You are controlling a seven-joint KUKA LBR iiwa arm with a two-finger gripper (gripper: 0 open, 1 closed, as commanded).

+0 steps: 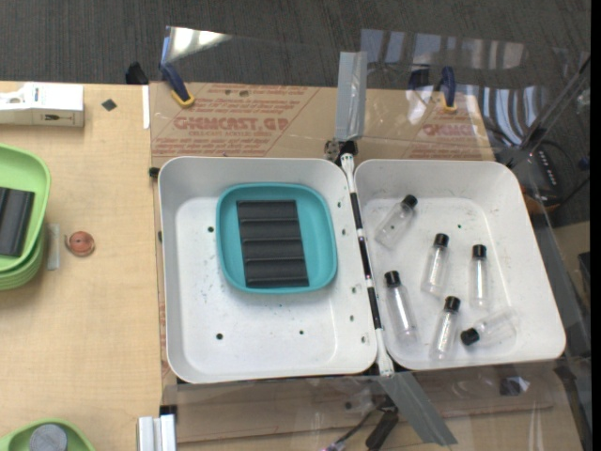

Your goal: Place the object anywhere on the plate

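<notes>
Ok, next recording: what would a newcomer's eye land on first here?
The teal plate in the left bin, with a dark ribbed insert lying on it. Then the six clear, black-capped vials scattered in the right bin.

The green tray (21,222) is cut off by the left edge, and so is the dark block (13,220) in it. A white box (39,104) runs off that edge too. The bottom edge cuts a green round thing (45,437). The red words (230,120) on the cardboard are too faint to read. The clear vials (437,263) are too small to tell what is inside.
</notes>
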